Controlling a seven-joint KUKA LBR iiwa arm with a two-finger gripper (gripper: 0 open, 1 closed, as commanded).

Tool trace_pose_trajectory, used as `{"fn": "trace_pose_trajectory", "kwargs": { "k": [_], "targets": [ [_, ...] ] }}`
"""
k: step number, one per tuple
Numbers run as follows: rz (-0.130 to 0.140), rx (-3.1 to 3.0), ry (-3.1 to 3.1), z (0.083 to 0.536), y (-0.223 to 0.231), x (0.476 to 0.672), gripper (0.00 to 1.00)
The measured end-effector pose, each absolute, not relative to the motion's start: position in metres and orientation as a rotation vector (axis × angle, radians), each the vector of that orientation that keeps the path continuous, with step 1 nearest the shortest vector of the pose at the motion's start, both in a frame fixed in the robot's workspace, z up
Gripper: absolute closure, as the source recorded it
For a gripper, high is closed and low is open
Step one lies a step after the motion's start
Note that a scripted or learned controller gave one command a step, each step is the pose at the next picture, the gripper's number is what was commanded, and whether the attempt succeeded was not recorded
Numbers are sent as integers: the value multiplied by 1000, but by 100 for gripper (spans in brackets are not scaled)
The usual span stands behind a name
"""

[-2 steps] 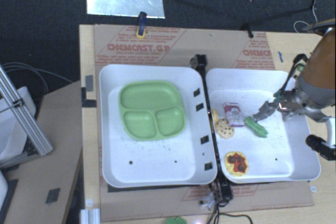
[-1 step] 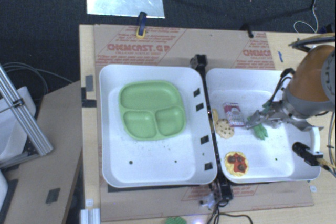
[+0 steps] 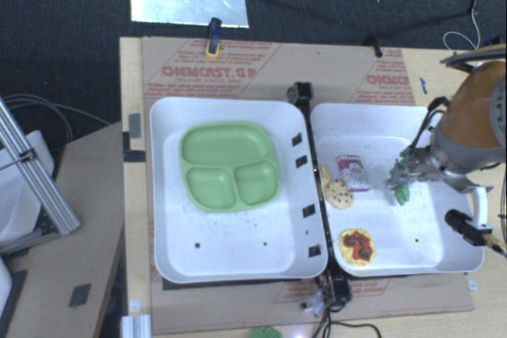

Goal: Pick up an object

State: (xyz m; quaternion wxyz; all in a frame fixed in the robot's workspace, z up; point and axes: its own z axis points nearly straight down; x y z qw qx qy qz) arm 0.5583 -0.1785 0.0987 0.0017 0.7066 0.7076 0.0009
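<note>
In the right bin (image 3: 428, 249) lie a small green object (image 3: 402, 192), a red and white packet (image 3: 352, 172), a round speckled cookie (image 3: 339, 194) and a yellow disc with red topping (image 3: 357, 245). My gripper (image 3: 400, 176) is low in this bin, directly over the green object and touching or nearly touching its top. The wrist hides part of that object. The packet and cookie lie a short way to the gripper's left, and the yellow disc lies nearer the bin's front edge.
The left bin (image 3: 170, 249) holds a green divided plate (image 3: 230, 166). A black divider with clips (image 3: 310, 186) runs between the bins. The arm's grey body and orange band (image 3: 475, 119) reach over the right bin's right side.
</note>
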Motion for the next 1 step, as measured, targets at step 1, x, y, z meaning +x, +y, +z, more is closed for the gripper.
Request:
{"fn": "trace_pose_trajectory", "kwargs": {
  "k": [1],
  "targets": [
    [16, 2201, 2232, 186, -89, 589, 100]
  ]
}}
